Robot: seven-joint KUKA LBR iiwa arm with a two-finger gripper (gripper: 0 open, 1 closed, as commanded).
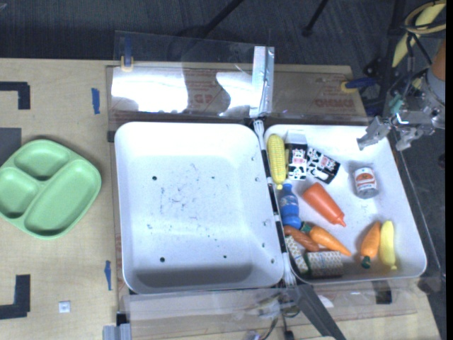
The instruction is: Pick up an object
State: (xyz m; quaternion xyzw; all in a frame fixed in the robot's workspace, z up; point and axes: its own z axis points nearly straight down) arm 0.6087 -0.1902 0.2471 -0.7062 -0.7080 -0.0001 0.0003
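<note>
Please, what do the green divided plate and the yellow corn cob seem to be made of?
Green divided plate: probably matte moulded plastic, one even pale colour with soft rounded rims. Yellow corn cob: likely a plastic toy, its colour very uniform; too small to be sure.

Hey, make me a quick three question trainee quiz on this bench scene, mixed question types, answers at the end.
1. True or false: the yellow corn cob lies in the right white bin, along its left wall.
2. Multiple choice: what lies left of the left white bin? A) green divided plastic plate B) red cup C) blue bowl
3. Fill in: beside the yellow banana lies a small orange ____.

Key: 1 true; 2 A; 3 carrot. The gripper hangs over the right bin's far right corner.
</note>
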